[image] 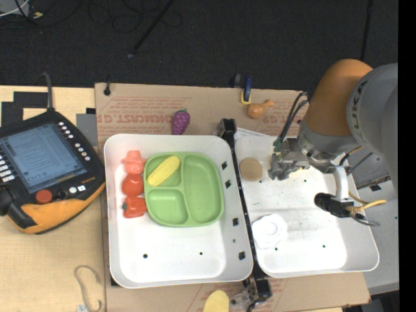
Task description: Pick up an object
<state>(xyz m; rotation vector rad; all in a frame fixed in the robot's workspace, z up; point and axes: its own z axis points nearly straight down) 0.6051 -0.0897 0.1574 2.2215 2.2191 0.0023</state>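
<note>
Arm bent low over the right bin (364,252), its gripper (281,169) hard to read.

The wrist bulk hides the fingertips, so whether anything is grasped cannot be told. A tan round object (251,169) lies just left of the gripper; a white lid-like piece (268,230) blends into the bin floor.

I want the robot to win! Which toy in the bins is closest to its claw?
The round tan disc in the right bin, just left of the claw. The white lid sits farther off.
</note>
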